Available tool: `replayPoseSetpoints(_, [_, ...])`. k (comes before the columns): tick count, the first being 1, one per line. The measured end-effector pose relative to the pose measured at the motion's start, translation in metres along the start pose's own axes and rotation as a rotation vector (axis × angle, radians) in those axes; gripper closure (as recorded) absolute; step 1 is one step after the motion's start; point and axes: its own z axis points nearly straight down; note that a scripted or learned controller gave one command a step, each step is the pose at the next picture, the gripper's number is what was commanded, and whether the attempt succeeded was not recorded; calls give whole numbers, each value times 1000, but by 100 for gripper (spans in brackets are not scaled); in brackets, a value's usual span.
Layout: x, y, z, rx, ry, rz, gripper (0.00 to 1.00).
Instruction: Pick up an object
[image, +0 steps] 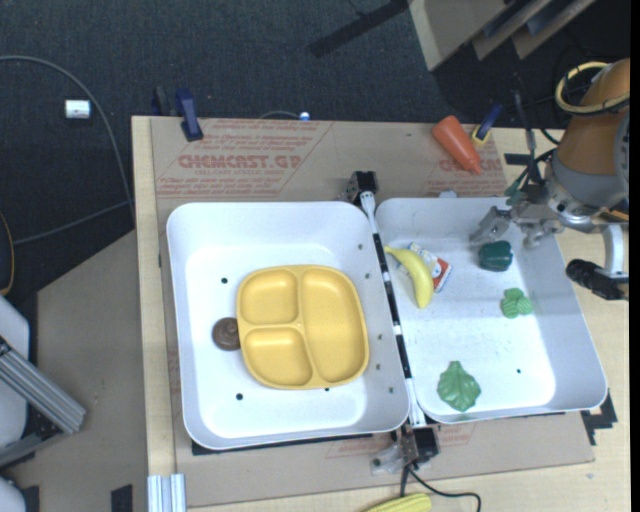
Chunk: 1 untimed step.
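Two shallow white bins sit side by side on a desk (250, 165) topped with printed brown board. A grey arm with an orange band (597, 110) reaches in from 3 o'clock, its end effector (505, 232) poised over the upper part of the right bin (560, 360). Whether the end effector is spread or clenched cannot be told from this angle; nothing is seen between its tips.

Just below the end effector lies a dark green object (494, 257), close to it, though contact cannot be confirmed. A banana (415, 275) rests at the right bin's 10 o'clock, lying partly over a small red-and-white item (438, 268). A small light green piece (516, 303) sits toward 3 o'clock, and a green leaf-shaped toy (459, 386) lies near 6 o'clock.

The left bin (200, 250) carries a yellow divided plate (300, 326) with three compartments at its centre. A small round brown object (226, 333) touches the plate's rim at 9 o'clock.

Outside the bins, an orange carrot-shaped toy (458, 145) lies on the desk at 12 o'clock of the right bin, and a blue clamp (187, 114) grips the desk's far edge at 11 o'clock.
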Motion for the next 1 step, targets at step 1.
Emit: replayPoseSetpoints(1, [3, 3, 49, -1, 0, -2, 0])
